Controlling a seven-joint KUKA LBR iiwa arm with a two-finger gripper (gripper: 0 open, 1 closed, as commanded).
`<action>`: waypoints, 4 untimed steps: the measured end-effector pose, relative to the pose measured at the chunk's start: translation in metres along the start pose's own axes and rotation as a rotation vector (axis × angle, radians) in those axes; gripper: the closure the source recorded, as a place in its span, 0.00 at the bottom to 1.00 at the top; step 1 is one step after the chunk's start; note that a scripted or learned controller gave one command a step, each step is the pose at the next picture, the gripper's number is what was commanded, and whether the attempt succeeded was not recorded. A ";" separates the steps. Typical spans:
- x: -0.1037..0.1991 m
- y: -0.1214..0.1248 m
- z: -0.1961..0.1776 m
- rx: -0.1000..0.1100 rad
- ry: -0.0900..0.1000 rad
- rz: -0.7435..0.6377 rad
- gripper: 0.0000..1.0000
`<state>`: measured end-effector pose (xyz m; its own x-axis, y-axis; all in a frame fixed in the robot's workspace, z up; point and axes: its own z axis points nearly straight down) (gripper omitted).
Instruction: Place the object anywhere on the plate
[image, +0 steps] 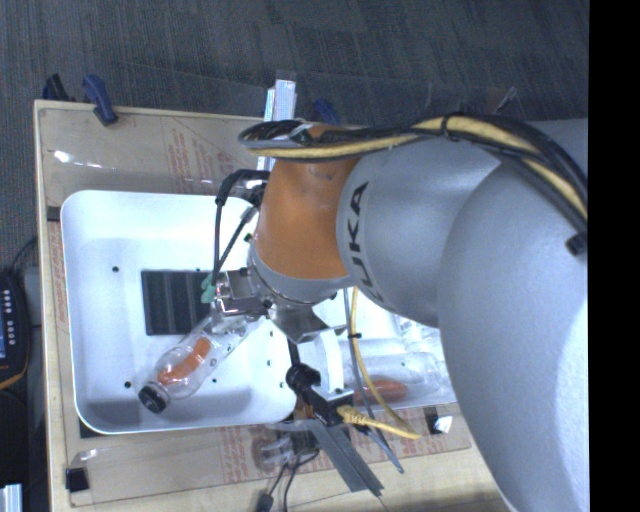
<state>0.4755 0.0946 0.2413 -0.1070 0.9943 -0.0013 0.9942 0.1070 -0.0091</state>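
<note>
- My arm (430, 230) comes in from the right, grey with the orange band (300, 215), covering most of the right bin (400, 330).
- My claw (232, 300) sits low over the left bin (90, 300), near its right side, at the upper end of the clear plastic bottle (190, 362).
- Claw state: cannot tell. Wrist hardware and cables hide it, and the bottle end touches or sits just under it.
- Bottle lies tilted on the left bin floor, black cap (152, 399) pointing to the near-left corner, base toward my claw. Something orange shows inside it.
- Dark ribbed rectangular plate (172, 300) lies flat on the left bin floor, just far-left of the bottle. Bottle's upper end is at the plate's near-right corner; whether they overlap is unclear.
- Most of the bottle rests on bare white bin floor, not on the plate.
- Right bin: clear plastic item with an orange piece (395, 385) partly seen under my arm.
- Yellow cables (375, 420) and black cables hang at the near edge between bins.
- Blue clamps (98, 98) on the bench's far edge.
</note>
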 end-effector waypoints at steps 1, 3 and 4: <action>0.047 0.005 0.049 0.000 0.000 0.086 1.00; -0.100 0.089 0.016 -0.006 0.002 -0.028 1.00; 0.010 0.030 -0.006 -0.003 0.002 0.051 1.00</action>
